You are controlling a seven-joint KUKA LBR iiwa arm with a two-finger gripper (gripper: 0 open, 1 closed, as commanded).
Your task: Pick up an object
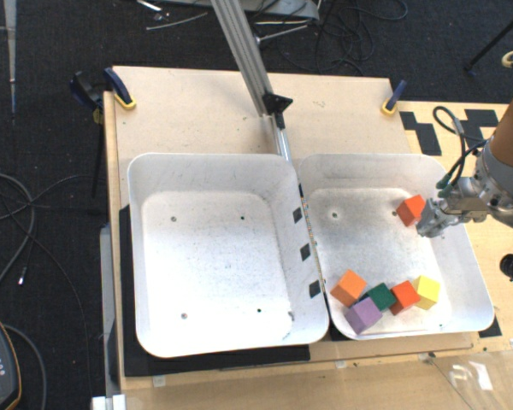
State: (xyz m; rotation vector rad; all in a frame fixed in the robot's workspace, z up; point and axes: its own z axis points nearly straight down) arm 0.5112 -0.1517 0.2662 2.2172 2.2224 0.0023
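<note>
The arm reached in over the right edge of the bench (205,118), and its claw (431,222) hung low in the right bin (359,178), close to that bin's right wall. An orange-red cube (409,209) sat right against the claw's tip on the side toward the bench's middle. Whether the fingers were apart or together could not be told, since the grey metal of the claw blurred into one shape, and it could not be told either whether the cube was between them or merely touching.

Five more cubes lay bunched near the front edge of the right bin, well apart from the claw. An orange cube (350,286) was the nearest to the divide between the two bins. Just in front of it lay a purple cube (364,313). A green cube (380,296) touched the purple one, with a red cube (404,295) beside the green, and a yellow cube (427,291) at the end of the row, toward the bench's right edge.

The left bin (154,178) sat beside the right one, their rims overlapping along the middle of the bench. A slanted metal pole (244,45) ran from beyond the back edge down to the point where the two bins met. A clamp (120,90) gripped the back left corner of the bench, and another clamp (394,97) gripped the back edge near the right corner.
</note>
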